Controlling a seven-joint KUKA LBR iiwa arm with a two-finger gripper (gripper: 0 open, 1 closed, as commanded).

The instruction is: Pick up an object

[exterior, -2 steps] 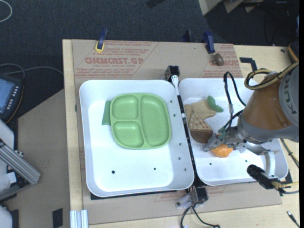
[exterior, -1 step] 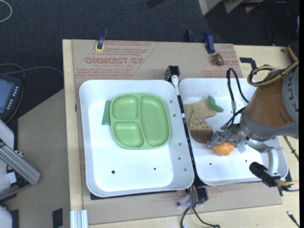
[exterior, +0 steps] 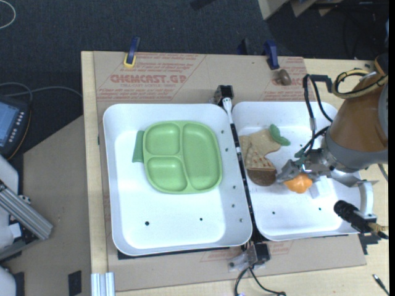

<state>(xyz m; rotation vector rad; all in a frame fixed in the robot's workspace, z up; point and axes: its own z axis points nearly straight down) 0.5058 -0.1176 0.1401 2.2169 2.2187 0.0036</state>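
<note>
2 pincer (exterior: 299,176) fingers close on a small orange object (exterior: 300,184) in the right bin (exterior: 290,224).

We saw a green divided plate (exterior: 182,156) in the left bin (exterior: 123,214). The gripper (exterior: 298,174) hovered touching an orange object (exterior: 300,184) in the right bin (exterior: 290,224).

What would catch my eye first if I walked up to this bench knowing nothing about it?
Probably the pale green divided plate, lying alone in the left bin. Next, the grey and orange arm reaching in from the right, its pincer low over the right bin next to a small orange object. Beside that lies a brown, bread-like clump with a green piece at its top.
</note>
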